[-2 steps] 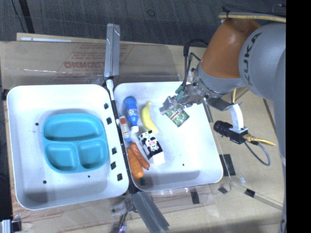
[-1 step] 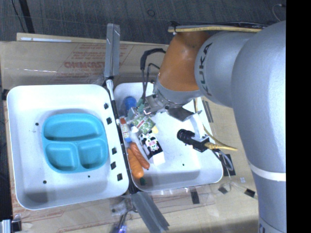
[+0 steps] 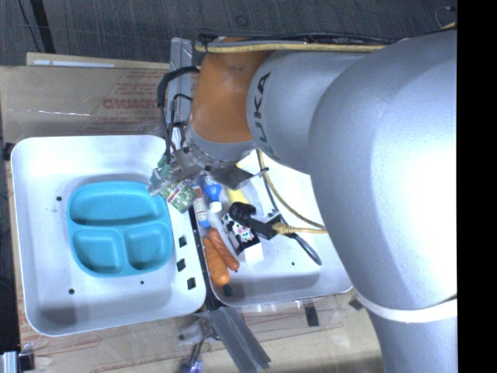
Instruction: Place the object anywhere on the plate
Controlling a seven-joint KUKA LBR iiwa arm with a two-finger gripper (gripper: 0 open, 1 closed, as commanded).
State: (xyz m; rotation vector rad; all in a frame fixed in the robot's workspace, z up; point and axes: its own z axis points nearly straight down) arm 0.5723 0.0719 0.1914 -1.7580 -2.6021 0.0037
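Observation:
A blue plate (image 3: 118,228) with three compartments lies in the left bin (image 3: 43,169). My gripper (image 3: 172,179) hangs over the divider between the two bins, just past the plate's upper right corner. It is shut on a small green-and-white patterned packet (image 3: 182,198), which sticks out below the fingers and over the left bin's right rim. The grey arm with its orange band covers much of the right bin.
In the right bin (image 3: 295,274), close to the divider, lie an orange carrot-like stick (image 3: 219,256), a small white bottle with a red band (image 3: 202,206), a yellow piece (image 3: 238,209) and a black-and-white block (image 3: 247,234). Cardboard lies behind the bins.

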